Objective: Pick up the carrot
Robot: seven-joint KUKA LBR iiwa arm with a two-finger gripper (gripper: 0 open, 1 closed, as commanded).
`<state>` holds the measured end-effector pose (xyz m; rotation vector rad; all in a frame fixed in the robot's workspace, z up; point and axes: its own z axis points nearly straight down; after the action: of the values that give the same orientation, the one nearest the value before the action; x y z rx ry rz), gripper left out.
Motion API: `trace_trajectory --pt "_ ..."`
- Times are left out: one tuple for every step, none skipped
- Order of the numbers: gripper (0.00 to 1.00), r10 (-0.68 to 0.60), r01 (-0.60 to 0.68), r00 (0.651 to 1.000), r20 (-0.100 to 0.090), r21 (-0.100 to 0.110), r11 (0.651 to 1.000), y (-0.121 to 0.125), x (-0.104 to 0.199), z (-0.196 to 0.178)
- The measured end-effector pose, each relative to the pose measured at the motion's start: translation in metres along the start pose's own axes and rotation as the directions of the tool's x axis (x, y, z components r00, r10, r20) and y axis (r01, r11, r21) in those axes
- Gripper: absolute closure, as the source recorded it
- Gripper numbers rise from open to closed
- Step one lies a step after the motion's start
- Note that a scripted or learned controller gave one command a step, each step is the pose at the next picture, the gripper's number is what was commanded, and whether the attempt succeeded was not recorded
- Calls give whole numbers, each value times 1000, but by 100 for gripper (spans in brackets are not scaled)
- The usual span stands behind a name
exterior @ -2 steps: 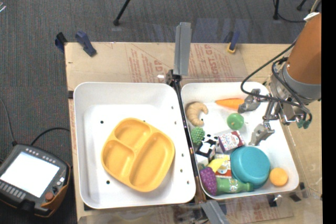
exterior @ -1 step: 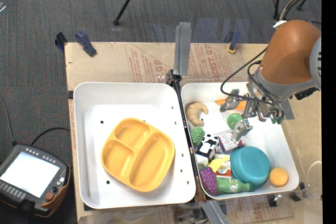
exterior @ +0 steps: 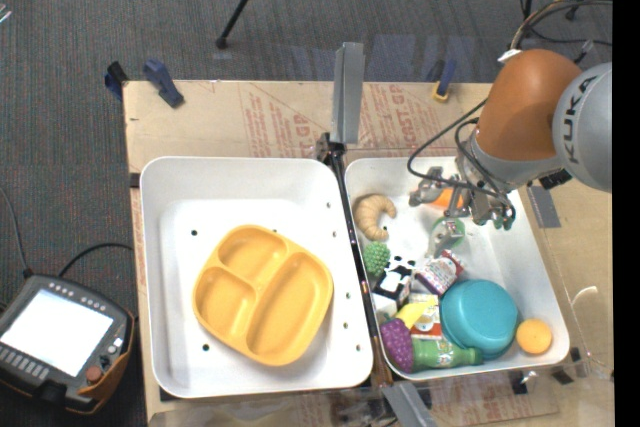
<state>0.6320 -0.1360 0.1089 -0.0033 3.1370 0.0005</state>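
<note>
Hovering over the back part of the right bin (exterior: 548,265), the gripper (exterior: 462,205) hangs below the arm's orange band (exterior: 520,105), its tooling spread low above the bin floor. Whether the jaws are parted or closed I cannot tell, and nothing can be made out between them. A small orange shape (exterior: 446,196) peeks out just beside the gripper, on its near-left side; this looks like the carrot, though most of it is hidden by the tooling, so that reading is a judgement. Taking the gripper as landmark: the croissant (exterior: 374,212) lies to its left near the bin's wall, the green bumpy piece (exterior: 375,258) is below-left of it, the teal bowl (exterior: 480,316) sits well in front of it, and the orange ball (exterior: 534,336) is further toward the front corner. The purple grapes (exterior: 396,343) and the green bottle (exterior: 444,353) crowd the front edge. Far to the gripper's left, the left bin (exterior: 170,215) holds the yellow divided plate (exterior: 264,292).

The step in hand appears to be the approach or the grasp itself at the carrot. The next move calls for a secure closure around the carrot and a straight lift clear of the bin's back wall
</note>
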Motion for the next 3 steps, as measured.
trace_trajectory --pt "0 264 -264 965 -6 0 965 -15 -12 24" --pt "100 259 -259 966 -5 0 966 -13 -13 16" --pt "0 258 -258 966 -5 0 966 -12 -13 16"
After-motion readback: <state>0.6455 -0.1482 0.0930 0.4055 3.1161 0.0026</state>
